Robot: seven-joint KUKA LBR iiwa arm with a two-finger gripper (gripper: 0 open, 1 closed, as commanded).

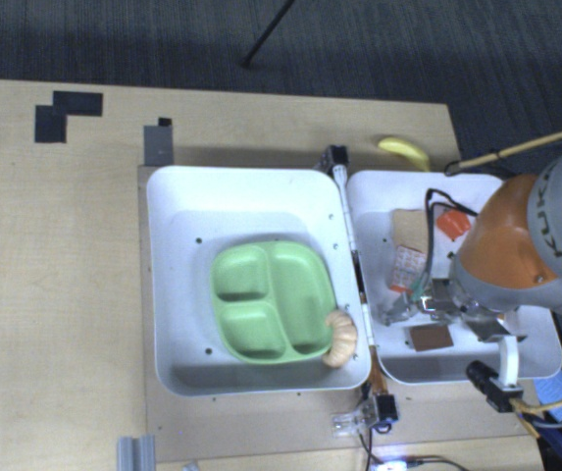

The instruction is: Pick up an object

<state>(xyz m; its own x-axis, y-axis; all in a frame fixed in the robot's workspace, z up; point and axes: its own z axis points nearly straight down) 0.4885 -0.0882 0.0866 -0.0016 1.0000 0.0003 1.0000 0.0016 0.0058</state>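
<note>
My gripper (415, 304) hangs low in the right bin (375, 200), under the orange band of the arm. It sits just above a small brown flat block (430, 337) and just below a clear packet with red print (405, 266). A tan card (410, 228) and an orange piece (451, 225) lie farther back in the same bin, the orange piece partly hidden by the arm. In the left bin (167, 263) lies a green divided plate (266, 302), with a pale croissant-shaped toy (340, 338) at its right corner.
A yellow banana (403, 150) lies on the bench behind the right bin. A black clamp (336, 155) stands at the back between the bins. Cables and a connector (379, 412) lie at the front edge.
</note>
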